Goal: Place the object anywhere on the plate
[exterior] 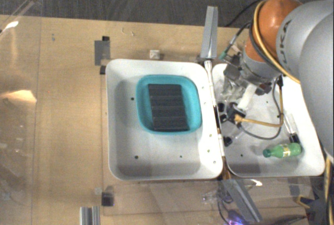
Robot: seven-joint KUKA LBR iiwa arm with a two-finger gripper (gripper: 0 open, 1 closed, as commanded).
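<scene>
- The table (62, 114) carries two white bins side by side; the claw (234, 106) hangs low over the right one, close to the wall where the two meet.
- The arm (308, 57), grey with an orange band, reaches in from the far side of the claw and covers much of the right bin (308, 164).
- The left bin (156, 161) lies just across the dividing wall from the claw.
- In it sits the teal plate (194, 98), near the claw but beyond the wall. It bears only a dark ribbed block (167, 108), which looks like part of the plate; nothing seems to have been delivered.
- The likely object, a small green bottle (282, 151), lies on its side on the right bin's floor, apart from the claw, toward the bin's near corner.
- Claw state: the fingers are lost among cables and dark fittings, so I cannot tell how they stand, and I see nothing between them.
- Judgement: the task looks barely begun. The grasp, the lift, the carry over the wall and the release on the plate all seem left to do.
</scene>
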